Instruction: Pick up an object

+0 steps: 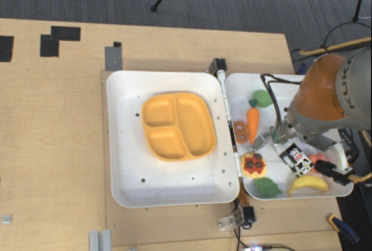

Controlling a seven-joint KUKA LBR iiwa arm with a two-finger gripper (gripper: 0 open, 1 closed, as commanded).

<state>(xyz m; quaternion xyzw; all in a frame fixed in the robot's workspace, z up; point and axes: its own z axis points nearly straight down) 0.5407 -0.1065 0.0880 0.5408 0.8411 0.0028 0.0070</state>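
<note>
Your arm [328, 93] reached in from the right, its orange band over the right bin [237, 86]. The gripper [268, 138] hung low inside that bin, tipped toward the carrot [253, 123], which lay just to its left with its leaves [262, 97] beyond and above. You could not tell whether it was open or closed — the metal at its tip was small and blurred, and nothing was plainly caught in it, so you should judge no object as picked up yet.

The loose things all lay close by in the same bin, likely because that was the bin to pick from. A pretzel [240, 131] lay past the carrot against the left wall. A red-and-yellow toy [253, 164] sat below and to the left, a green piece [267, 187] below that. A banana [308, 184] lay below and to the right, near a black-and-white block [296, 160].

Far to the left, the other bin [125, 186] held a yellow divided plate [177, 126] — well apart from the gripper.

The wrist covered the right bin's middle, so whatever lay under it was hidden. The bin's right side was cut off, and the small toys were too blurred to name surely.
</note>
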